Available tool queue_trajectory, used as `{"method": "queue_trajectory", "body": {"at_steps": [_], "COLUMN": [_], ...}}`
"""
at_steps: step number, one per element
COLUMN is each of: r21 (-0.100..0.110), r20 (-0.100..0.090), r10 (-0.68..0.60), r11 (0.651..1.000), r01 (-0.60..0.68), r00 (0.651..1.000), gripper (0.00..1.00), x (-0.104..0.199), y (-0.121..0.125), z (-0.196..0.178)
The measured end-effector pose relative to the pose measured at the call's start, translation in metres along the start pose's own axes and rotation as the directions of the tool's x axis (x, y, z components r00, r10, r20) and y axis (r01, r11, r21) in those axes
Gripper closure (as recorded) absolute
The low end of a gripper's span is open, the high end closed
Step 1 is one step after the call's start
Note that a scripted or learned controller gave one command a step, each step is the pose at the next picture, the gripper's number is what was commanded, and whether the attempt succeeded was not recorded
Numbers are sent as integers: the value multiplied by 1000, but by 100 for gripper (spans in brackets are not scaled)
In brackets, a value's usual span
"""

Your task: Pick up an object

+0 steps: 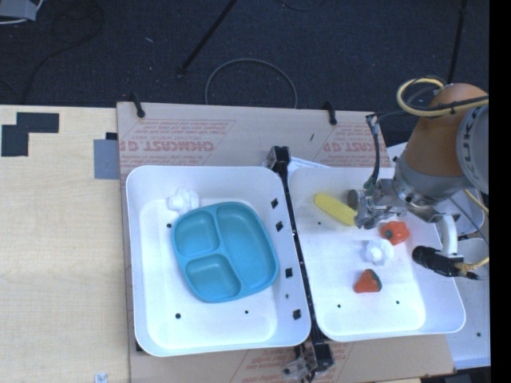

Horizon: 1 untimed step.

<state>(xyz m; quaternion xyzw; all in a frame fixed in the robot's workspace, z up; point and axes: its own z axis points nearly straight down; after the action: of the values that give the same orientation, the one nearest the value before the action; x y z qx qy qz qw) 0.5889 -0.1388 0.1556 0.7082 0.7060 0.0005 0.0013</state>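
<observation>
Fingers (pixel 366 214) sat low in the right bin (pixel 415 313), metal tips at approx the right end of the corn cob (pixel 334 208). Couldn't tell whether they were wide or narrow: too small and cluttered at that spot, and nothing showed between them, so no hold to report.

Corn cob lay slanted in the far-left part of the right bin, its right end touching or just beside the tips; which one, couldn't tell. Just right of the fingers lay an orange-red piece (pixel 394 231), near the wrist. Nearer to the viewer, a small white lump (pixel 375 252), then a red strawberry-like piece (pixel 368 281) w/ green at its base, each apart from the others. Any of these would do for the task; the cob looked the likeliest target, judging by position.

Further out: grey arm w/ orange band (pixel 447 130) came in from the right, cables looped over it. Left bin (pixel 152 309) held a blue divided plate (pixel 224 250) and a white bit (pixel 182 200) by its far-left corner. Both bins sat on cardboard on the table (pixel 56 254).

Risks, as a guess: cob is rounded and smooth-looking, so tips closing on its end rather than its middle could squirt it out or roll it toward the divider. Orange-red piece close by could get nudged or pinched along w/ it.
</observation>
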Motion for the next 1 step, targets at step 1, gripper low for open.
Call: {"method": "queue_trajectory", "body": {"at_steps": [1], "r21": [-1], "r20": [0], "r10": [3], "r11": [1000], "r01": [-3], "r00": [1000], "gripper": [100], "x": [-9], "y": [-3], "z": [-60]}}
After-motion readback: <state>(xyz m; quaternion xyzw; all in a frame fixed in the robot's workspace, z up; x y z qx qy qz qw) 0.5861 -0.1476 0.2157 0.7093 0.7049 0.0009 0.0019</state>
